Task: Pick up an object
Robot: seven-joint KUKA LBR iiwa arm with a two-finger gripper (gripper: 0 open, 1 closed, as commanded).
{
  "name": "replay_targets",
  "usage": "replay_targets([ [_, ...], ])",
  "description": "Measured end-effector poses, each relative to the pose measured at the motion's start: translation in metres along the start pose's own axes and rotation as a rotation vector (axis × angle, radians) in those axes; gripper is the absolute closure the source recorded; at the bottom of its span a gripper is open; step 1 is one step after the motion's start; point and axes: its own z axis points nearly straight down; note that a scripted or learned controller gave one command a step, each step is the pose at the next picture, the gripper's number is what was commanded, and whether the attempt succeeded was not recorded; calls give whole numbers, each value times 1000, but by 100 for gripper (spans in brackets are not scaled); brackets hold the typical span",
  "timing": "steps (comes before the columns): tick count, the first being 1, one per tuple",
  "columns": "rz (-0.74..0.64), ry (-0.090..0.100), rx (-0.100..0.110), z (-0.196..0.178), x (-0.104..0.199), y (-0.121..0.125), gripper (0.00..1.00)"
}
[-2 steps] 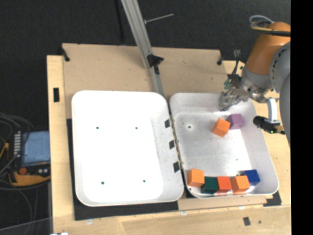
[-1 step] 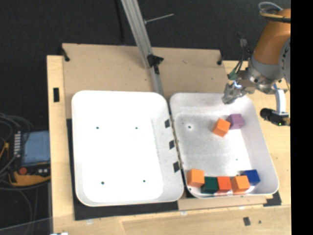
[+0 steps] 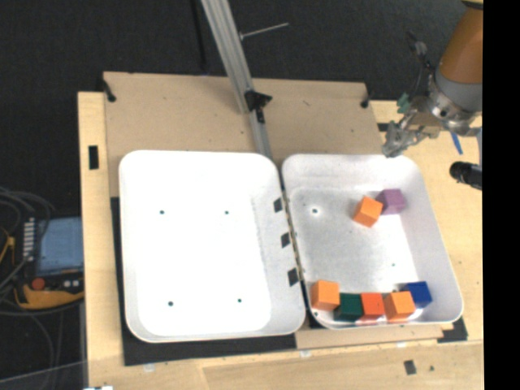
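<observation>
The right bin (image 3: 422, 218) holds several small blocks. An orange block (image 3: 368, 211) and a purple block (image 3: 392, 201) lie close together near its far side. Along its near edge sit an orange block (image 3: 326, 294), a dark green block (image 3: 350, 305), two more orange blocks (image 3: 373, 304) (image 3: 399, 305) and a blue block (image 3: 418, 292). My gripper (image 3: 393, 143) hangs above the bin's far right corner, beyond the purple block. Nothing shows between its fingers.
The left bin (image 3: 203, 242) lies beside the right one. A slanted metal pole (image 3: 236, 63) rises behind the bins. Cables and a blue box (image 3: 61, 246) sit off the bench at the left.
</observation>
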Motion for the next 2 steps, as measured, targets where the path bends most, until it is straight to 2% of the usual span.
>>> replay_targets([
  [1, -3, 4, 7, -11, 47, -11, 100],
  [2, -2, 2, 10, -6, 94, -37, 100],
])
